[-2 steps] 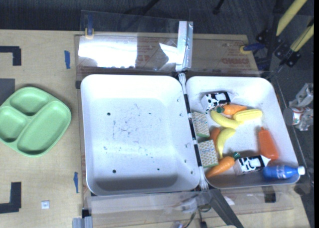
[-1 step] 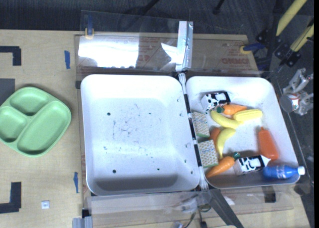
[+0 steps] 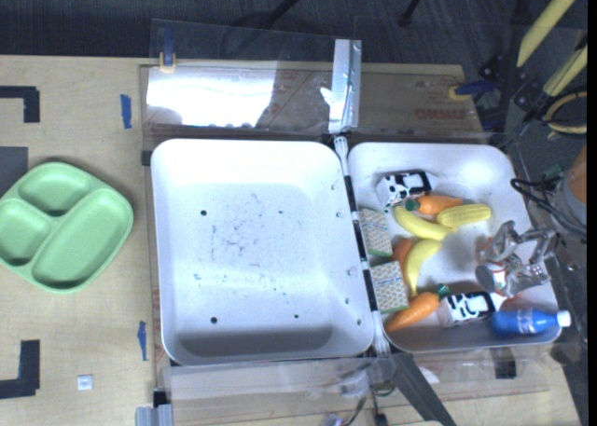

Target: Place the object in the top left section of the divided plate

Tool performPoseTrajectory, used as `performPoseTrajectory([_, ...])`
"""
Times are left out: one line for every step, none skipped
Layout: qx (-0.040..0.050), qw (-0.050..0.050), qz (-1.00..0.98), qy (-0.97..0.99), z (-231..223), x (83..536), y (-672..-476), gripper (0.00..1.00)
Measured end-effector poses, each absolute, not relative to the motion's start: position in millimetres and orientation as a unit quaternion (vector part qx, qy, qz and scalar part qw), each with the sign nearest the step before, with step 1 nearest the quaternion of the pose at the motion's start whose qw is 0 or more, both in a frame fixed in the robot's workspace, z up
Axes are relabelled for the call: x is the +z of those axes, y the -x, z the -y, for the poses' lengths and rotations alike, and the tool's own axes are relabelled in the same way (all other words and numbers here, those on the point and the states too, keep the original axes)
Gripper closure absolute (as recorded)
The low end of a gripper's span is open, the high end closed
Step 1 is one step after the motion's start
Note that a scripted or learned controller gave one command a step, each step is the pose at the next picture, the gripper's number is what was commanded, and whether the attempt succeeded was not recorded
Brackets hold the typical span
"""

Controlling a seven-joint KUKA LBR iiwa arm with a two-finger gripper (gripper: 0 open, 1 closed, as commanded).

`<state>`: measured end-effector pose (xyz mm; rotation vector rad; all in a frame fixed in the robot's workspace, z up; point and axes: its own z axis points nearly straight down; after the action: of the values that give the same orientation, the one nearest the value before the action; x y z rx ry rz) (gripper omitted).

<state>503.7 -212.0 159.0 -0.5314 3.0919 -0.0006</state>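
Note:
The green divided plate [image 3: 37, 212] lies on the bench left of both bins, with nothing in its three sections; its top left section [image 3: 58, 186] is the small one at the far side. My gripper [image 3: 518, 261] hangs low over the right side of the right bin [image 3: 476, 165], open, with nothing between its fingers. Just left of it lie a yellow corn cob [image 3: 464, 215], two bananas [image 3: 420, 226], and a carrot [image 3: 437, 202]. A blue bottle [image 3: 522, 322] lies just in front of it.
The right bin also holds a cow-patterned toy [image 3: 403, 187], a second carrot [image 3: 413, 310], a black-and-white bottle [image 3: 469, 304] and two woven pads [image 3: 377, 231]. The left bin [image 3: 252, 238] lies between the plate and the toys. Cables hang at the far right.

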Motion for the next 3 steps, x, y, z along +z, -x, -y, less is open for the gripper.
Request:
performPoseTrajectory([0.0006, 0.001, -0.909, 0.417, 188.2, 140.9, -492.4, 1.0])
performPoseTrajectory([-0.0045, 0.007, -0.796, 0.605, 208.4, 130.1, -499.9, 1.0])
performPoseTrajectory([-0.0103, 0.011, -0.654, 0.756, 212.6, 128.8, -491.9, 1.0])
